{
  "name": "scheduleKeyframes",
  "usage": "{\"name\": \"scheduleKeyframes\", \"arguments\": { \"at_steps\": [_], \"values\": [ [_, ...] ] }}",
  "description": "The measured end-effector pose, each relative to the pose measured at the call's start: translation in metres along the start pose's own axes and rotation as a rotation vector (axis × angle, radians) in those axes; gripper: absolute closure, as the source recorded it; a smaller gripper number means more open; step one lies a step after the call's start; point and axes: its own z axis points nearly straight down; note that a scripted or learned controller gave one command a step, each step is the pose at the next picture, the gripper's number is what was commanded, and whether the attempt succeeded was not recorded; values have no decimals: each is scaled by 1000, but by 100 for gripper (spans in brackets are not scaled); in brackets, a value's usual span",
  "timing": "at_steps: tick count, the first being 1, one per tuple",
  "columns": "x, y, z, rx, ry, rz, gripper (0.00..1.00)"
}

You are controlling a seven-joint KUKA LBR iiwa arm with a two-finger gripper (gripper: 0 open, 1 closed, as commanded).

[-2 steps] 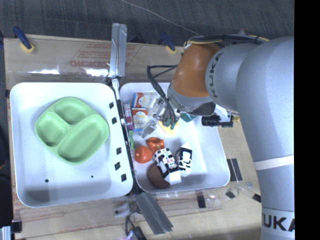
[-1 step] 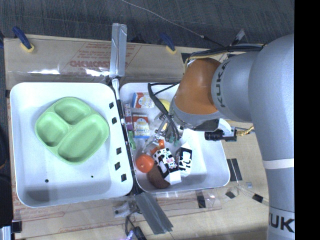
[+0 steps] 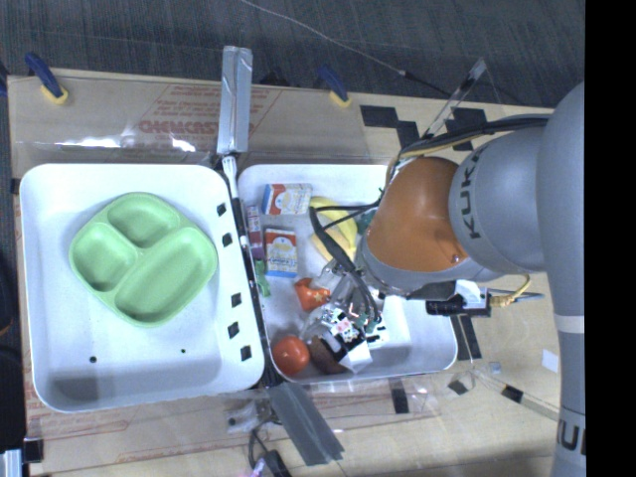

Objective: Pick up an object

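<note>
Two shallow white bins side by side on the tabletop. Left bin bearing a green divided plate, lying flat and well apart from anything the arm is near. Right bin crowded with the likely targets: a small carton at the far wall, a second small box just below it, a banana partly hidden under the arm, a small orange-red item near the middle, a red tomato-like ball against the near wall, and a dark rounded thing touching it on the right.

Grey arm with its orange band reaching in from the right and bent steeply down over the right bin, presumably to come at the clutter from above. Claw low in the near part of that bin, just above the dark rounded thing and beside the tomato-like ball. Whether spread or pressed together: cannot tell, the tip being a blur of wires and small parts. Nothing plainly between its tips, so no grasp to report. Task judged at the reaching-down stage, nothing lifted yet. Tight packing along the near wall likely to make a clean single pick awkward.
</note>
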Motion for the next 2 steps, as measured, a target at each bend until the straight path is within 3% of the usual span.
{"name": "scheduleKeyframes", "arguments": {
  "at_steps": [1, 2],
  "values": [
    [26, 12, -10, -5, -51, -262, 0],
    [26, 14, -11, -3, -54, -338, 0]
  ]
}}
